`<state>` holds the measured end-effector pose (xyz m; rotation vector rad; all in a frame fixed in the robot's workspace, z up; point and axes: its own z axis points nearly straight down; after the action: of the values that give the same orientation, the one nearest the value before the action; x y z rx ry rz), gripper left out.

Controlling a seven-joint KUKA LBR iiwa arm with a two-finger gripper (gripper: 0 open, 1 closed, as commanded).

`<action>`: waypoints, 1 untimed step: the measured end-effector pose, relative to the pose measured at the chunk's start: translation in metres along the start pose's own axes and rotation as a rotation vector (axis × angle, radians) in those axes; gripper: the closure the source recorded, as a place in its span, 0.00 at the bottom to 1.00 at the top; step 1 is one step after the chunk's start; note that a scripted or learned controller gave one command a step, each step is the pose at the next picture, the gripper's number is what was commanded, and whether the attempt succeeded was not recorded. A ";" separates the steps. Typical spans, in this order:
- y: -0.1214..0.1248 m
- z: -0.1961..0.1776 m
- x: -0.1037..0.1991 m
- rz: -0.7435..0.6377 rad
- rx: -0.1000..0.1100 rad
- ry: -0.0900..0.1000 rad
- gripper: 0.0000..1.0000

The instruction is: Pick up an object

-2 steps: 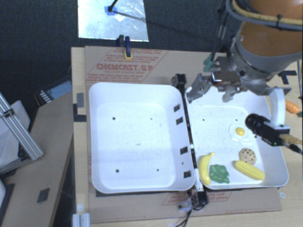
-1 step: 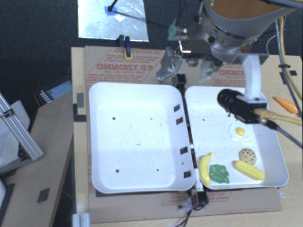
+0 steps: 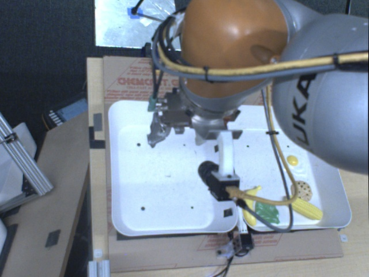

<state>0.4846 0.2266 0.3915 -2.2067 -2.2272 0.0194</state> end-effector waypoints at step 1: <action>0.002 -0.020 -0.003 0.005 -0.016 0.007 1.00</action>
<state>0.4873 0.2238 0.4112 -2.2168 -2.2266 -0.0056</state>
